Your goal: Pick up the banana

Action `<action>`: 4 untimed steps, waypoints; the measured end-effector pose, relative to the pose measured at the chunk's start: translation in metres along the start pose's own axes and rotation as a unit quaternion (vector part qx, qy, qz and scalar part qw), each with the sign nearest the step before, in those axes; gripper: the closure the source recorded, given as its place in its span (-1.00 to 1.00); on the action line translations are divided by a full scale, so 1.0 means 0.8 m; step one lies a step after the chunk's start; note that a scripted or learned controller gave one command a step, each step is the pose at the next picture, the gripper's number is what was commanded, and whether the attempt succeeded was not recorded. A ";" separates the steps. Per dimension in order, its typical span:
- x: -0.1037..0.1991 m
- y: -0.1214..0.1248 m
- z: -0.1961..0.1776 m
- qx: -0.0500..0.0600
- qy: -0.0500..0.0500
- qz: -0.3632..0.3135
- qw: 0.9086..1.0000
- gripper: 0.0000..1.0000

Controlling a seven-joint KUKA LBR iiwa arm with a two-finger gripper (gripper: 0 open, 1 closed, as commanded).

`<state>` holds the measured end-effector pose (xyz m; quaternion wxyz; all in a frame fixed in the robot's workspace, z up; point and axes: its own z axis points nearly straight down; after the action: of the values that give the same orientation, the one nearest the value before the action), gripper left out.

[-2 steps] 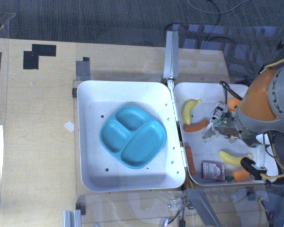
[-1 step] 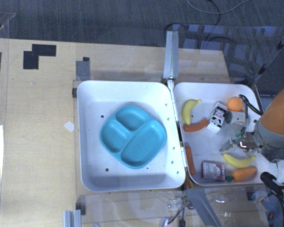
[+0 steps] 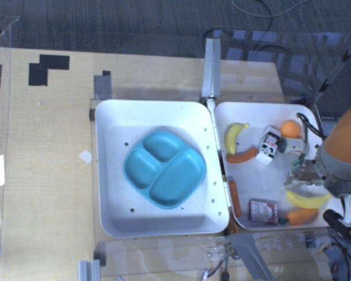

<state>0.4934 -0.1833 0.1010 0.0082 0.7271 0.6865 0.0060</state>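
On my screen the left bin (image 3: 105, 174) holds a blue divided plate (image 3: 165, 168) near its middle. In the right bin (image 3: 245, 111), a small banana (image 3: 233, 136) lies by the left wall, its lower end touching a sausage (image 3: 242, 156); a second sausage (image 3: 234, 196) lies along that wall below. Further right I see a white carton (image 3: 269, 145), an orange (image 3: 291, 129) and a red packet (image 3: 262, 211). The claw (image 3: 304, 177) hangs just above another banana (image 3: 307, 200) and a carrot (image 3: 301, 216); I cannot tell its grip.
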 end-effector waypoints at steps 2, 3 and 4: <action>0.086 0.010 -0.110 0.007 0.000 0.103 0.995 -1.00; 0.022 -0.005 0.015 0.005 0.001 -0.020 1.000 -1.00; 0.022 -0.005 0.015 0.005 0.001 -0.020 1.000 -1.00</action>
<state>0.4907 -0.1652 0.0887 0.0041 0.7130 0.7012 0.0031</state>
